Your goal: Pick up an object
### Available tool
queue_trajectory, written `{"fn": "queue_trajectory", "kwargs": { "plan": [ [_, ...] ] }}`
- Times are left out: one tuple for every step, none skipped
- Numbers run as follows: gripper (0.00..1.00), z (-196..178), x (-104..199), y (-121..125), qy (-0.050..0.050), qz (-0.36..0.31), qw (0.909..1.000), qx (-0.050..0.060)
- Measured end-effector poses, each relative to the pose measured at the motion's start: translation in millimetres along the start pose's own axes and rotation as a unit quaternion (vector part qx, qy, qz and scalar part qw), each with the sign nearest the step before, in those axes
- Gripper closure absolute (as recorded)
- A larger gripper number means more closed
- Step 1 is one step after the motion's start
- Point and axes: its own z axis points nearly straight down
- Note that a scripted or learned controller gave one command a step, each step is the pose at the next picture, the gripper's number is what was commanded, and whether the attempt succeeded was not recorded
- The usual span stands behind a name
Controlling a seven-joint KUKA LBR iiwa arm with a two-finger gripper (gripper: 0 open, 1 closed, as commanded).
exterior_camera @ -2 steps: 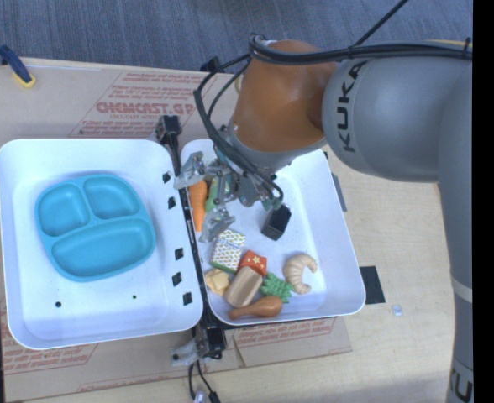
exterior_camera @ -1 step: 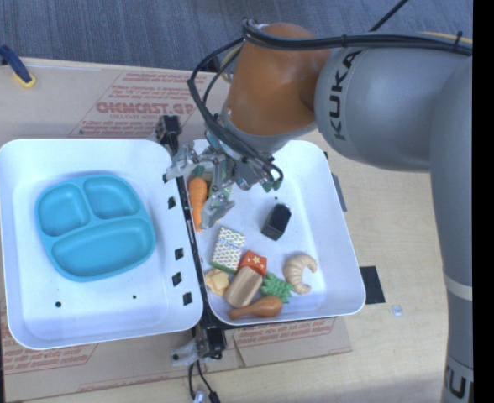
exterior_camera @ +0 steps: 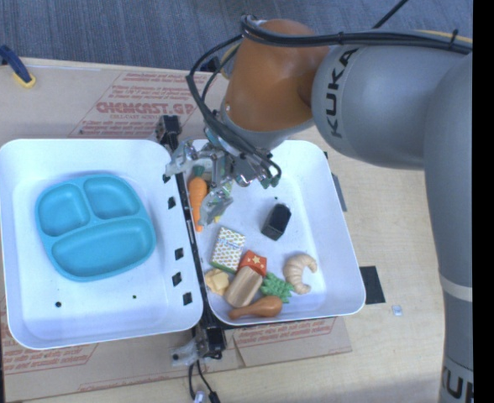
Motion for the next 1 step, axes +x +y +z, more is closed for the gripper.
{"fn": "queue_trajectory", "kwargs": {
  "plan": [
    [0.00,-0.1,-6.5,2.8,0.000,-0.053,0.9986,0.000]
  ]
}}
